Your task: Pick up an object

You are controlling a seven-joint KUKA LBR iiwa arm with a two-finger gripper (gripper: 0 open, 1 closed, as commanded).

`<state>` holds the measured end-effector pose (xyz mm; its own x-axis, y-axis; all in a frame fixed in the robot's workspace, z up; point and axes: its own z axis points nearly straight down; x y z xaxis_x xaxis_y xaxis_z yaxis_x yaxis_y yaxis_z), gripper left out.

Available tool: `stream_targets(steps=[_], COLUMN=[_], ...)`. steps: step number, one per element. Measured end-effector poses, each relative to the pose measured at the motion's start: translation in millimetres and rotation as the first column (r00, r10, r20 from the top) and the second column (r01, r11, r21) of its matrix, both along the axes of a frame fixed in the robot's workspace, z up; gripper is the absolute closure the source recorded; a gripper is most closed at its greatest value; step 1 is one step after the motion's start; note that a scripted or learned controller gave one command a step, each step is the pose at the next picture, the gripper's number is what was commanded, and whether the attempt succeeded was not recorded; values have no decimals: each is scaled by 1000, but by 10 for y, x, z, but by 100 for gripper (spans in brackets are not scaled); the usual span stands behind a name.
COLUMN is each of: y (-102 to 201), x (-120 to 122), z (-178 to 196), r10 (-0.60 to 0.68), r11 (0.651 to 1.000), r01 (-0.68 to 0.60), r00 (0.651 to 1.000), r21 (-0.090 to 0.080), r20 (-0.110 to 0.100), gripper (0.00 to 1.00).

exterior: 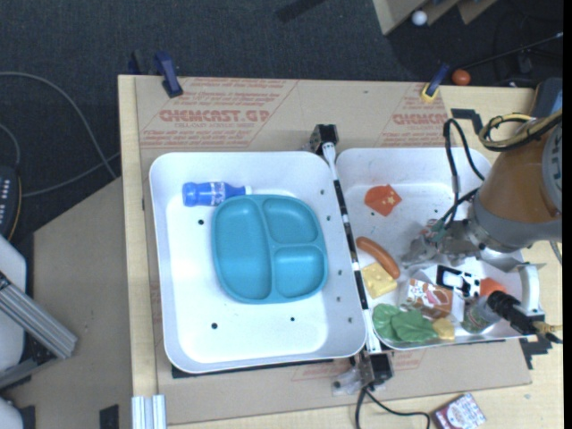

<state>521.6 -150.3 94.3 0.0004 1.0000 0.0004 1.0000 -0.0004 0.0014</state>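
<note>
From above, the left bin (170,266) holds a blue divided plate (268,246) with a small blue bottle (211,192) lying just behind it. The right bin (407,164) carries a red block (382,199), a hot dog (378,256), a yellow wedge (378,281) and green leaves (404,323). The gripper (440,238) hangs low over this clutter (whether spread or pinched, I cannot tell)
</note>
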Motion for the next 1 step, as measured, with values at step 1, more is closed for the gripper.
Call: stream_targets(steps=[1], y=[203], x=[143], z=[-100], r10=[1], r11=[1000], r01=[-1], r00=[1000], r21=[-1], r20=[0], gripper=[0])
